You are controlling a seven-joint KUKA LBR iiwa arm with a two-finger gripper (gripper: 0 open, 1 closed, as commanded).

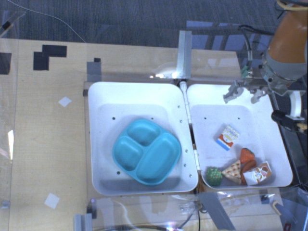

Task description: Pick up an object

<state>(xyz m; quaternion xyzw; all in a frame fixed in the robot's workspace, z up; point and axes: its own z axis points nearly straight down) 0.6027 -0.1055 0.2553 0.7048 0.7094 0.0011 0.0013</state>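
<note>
My gripper (244, 94) hangs over the far edge of the right bin (211, 105), its two fingers spread apart and nothing between them. Well below it in that bin lie a small white and orange box (227, 137), an orange-red piece (247, 156), a pizza-slice toy (233, 171), a green broccoli-like toy (214, 176) and a white and brown packet (259, 173). The small box is the nearest to the gripper, towards the front and a little left of it.
The left bin (103, 105) holds a blue divided plate (146, 151). A metal post (184, 54) stands at the far end of the ridge between the bins. The arm's orange band (289, 32) rises at the right.
</note>
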